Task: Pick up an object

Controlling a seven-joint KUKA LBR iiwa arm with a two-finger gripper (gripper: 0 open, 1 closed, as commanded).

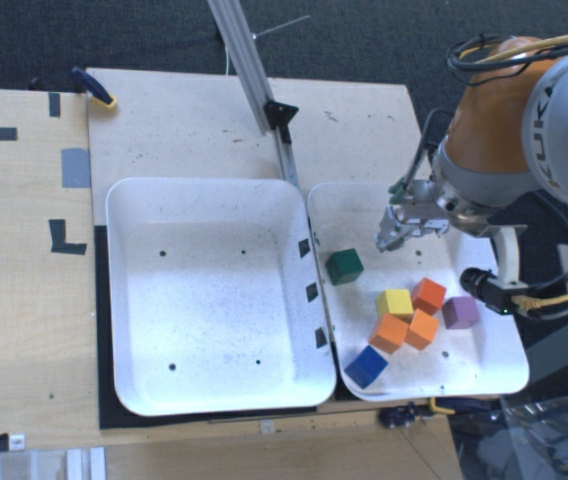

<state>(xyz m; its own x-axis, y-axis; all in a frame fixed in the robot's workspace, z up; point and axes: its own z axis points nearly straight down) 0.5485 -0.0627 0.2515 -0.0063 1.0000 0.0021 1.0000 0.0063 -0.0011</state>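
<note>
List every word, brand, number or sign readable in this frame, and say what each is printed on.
"KU": large dark letters running down the grey arm casing at the right edge; the rest of the word is cut off by the frame.
The blocks, such as the green block, and the right bin carry no print that can be made out.
</note>
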